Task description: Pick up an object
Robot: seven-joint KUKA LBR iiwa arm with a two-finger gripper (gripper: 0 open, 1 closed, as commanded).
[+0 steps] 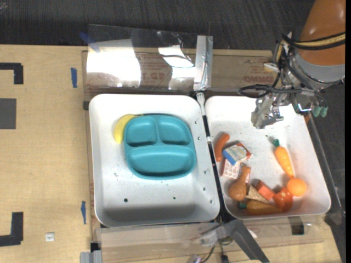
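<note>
Camera view showed a teal three-compartment plastic tray [159, 146] over a yellow piece [119, 126] in the left white bin [104, 190]. Toy foods, among them an orange plastic carrot [283, 160], lay in the right white bin [318, 199]. Above its far end hung the gripper [266, 116], holding nothing; its finger spread could not be told.

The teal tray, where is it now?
The teal tray lies in the left bin, toward its back, partly covering a yellow thing at its left edge.
</note>
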